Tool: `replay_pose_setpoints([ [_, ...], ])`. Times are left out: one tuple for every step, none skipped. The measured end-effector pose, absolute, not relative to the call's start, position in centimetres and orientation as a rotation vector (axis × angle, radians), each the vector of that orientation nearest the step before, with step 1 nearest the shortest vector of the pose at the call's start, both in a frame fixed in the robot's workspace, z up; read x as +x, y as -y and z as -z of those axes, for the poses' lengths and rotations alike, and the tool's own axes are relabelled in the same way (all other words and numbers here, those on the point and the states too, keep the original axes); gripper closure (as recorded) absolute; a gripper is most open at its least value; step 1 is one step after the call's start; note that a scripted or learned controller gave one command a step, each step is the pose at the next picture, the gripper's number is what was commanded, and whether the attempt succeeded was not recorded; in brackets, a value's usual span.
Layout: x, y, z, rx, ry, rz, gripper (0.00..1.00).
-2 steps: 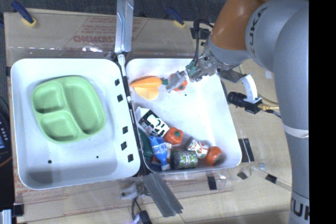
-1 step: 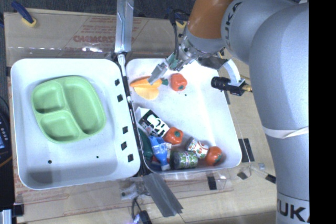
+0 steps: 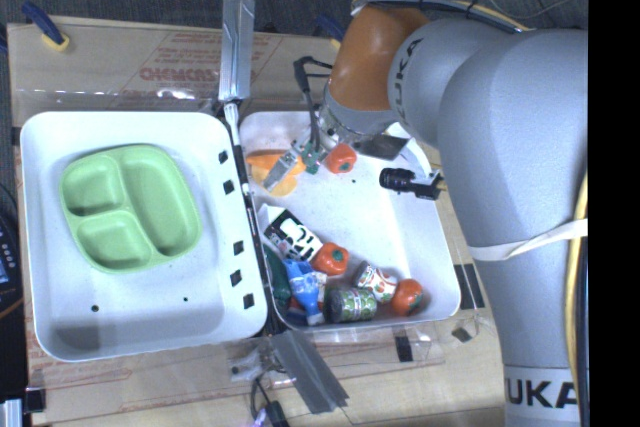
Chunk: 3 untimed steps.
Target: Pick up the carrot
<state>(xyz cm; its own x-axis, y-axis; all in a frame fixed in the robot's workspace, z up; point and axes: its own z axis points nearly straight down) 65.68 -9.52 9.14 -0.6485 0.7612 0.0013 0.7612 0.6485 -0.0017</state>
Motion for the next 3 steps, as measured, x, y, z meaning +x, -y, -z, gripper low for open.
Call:
replay_pose_setpoints([
  [62.7, 3.6, -19.5, -1.278, 2.874, 0.003, 0.0],
  [62.6, 10.2, -14.9, -1.285, 2.863, -0.003, 0.0],
  [65.4, 11.0, -10.0, -1.347, 2.851, 0.006, 0.0],
])
